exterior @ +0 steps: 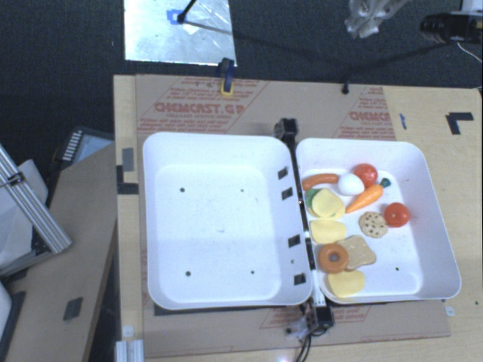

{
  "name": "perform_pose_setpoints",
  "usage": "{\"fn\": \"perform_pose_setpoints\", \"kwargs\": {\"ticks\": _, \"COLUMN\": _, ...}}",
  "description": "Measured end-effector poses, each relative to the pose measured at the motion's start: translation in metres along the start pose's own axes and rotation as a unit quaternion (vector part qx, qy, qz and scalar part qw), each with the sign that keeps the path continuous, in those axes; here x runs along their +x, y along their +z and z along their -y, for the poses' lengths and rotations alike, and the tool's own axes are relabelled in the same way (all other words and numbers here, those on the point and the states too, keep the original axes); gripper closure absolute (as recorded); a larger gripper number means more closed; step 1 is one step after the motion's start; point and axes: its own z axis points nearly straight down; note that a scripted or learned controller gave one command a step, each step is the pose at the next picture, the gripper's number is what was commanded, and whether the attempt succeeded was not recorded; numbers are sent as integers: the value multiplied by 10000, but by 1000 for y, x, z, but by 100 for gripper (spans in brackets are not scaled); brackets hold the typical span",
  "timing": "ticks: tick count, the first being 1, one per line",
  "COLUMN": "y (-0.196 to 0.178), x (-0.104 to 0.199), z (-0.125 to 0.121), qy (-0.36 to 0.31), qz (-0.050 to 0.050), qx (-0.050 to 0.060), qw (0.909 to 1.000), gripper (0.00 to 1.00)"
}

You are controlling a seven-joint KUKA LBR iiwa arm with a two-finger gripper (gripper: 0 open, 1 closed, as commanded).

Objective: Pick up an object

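Toy food lies in the right bin (430, 225): a sausage (320, 179), a white egg (350, 184), a red tomato (365, 173), a carrot (364, 198), a second tomato (397, 215), a cookie (372, 224), yellow pieces (327, 204), a doughnut (333, 258), a toast slice (358, 251). My gripper (367, 15) hangs high at the top right, beyond the bench's far edge and well away from the bins, with nothing seen in it.
The left bin (219, 217) adjoins the right one along a black clipped divider (296, 202). A shiny metal sheet (179, 21) lies beyond the bench at top left. A metal frame (30, 210) stands at the left edge.
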Motion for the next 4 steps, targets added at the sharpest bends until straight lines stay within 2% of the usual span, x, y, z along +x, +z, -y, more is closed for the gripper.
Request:
{"fn": "perform_pose_setpoints", "kwargs": {"ticks": 1, "y": 0, "x": -13, "z": 0, "qy": 3, "qz": 0, "qx": -2, "qw": 10000, "gripper": 100}}
{"fn": "perform_pose_setpoints", "kwargs": {"ticks": 2, "y": 0, "x": -13, "z": 0, "qy": -2, "qz": 1, "qx": -3, "qw": 10000, "gripper": 100}}
{"fn": "perform_pose_setpoints", "kwargs": {"ticks": 3, "y": 211, "x": -11, "z": 2, "qy": 1, "qz": 0, "qx": 82, "qw": 10000, "gripper": 100}}
{"fn": "perform_pose_setpoints", "kwargs": {"ticks": 4, "y": 32, "x": 9, "z": 20, "qy": -34, "qz": -14, "qx": -88, "qw": 10000, "gripper": 100}}
